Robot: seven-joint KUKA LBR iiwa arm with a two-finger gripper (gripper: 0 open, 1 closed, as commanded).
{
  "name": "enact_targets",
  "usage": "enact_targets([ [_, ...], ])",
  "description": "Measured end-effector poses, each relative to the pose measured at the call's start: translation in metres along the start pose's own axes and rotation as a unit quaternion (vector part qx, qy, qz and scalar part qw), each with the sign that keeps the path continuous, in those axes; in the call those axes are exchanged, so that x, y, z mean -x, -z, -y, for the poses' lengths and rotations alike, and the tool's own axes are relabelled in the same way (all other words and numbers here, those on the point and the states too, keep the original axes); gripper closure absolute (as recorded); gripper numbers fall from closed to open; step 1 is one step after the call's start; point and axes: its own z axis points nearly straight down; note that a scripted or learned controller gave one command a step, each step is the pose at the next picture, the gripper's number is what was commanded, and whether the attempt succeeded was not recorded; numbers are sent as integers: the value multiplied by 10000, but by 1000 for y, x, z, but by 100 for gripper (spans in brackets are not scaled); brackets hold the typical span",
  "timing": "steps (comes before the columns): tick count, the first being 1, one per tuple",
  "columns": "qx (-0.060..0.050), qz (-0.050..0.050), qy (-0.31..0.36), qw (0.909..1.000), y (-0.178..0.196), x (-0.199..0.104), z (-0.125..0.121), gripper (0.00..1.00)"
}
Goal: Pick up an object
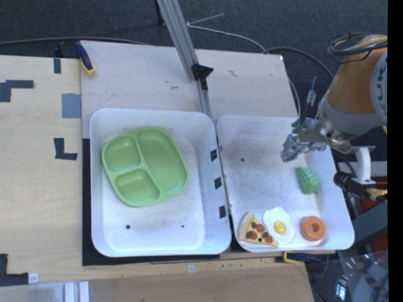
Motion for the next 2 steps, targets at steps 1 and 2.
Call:
enact_targets([
  [1, -3, -9, 25, 10000, 8, -54, 10, 100],
  [2, 2, -8, 34, 10000, 16, -114, 13, 100],
])
